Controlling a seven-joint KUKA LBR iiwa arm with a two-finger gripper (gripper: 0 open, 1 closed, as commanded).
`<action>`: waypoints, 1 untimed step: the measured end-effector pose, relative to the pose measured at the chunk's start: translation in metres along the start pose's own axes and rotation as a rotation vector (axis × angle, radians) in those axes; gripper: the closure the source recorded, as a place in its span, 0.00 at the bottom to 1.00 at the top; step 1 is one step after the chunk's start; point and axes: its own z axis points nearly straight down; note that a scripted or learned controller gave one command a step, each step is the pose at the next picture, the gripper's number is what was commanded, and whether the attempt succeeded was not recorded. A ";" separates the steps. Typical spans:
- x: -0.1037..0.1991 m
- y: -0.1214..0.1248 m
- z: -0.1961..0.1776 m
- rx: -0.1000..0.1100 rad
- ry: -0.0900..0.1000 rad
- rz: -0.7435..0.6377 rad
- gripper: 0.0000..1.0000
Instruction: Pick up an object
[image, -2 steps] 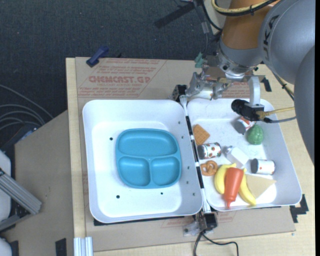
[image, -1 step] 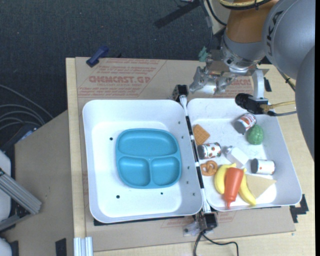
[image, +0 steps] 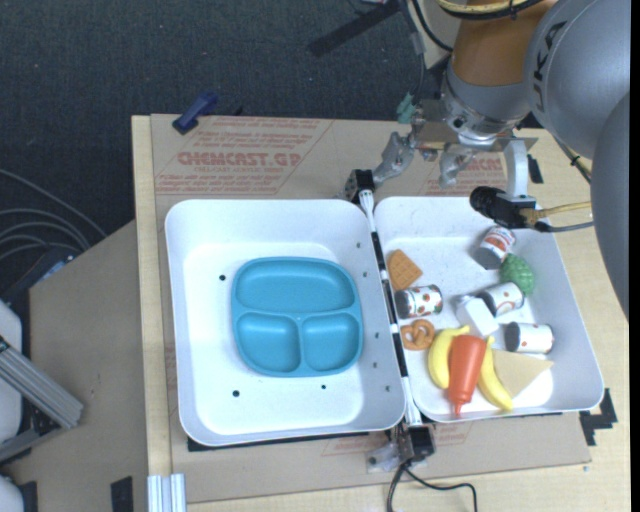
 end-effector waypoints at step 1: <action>-0.031 -0.001 0.077 0.005 0.001 0.002 0.00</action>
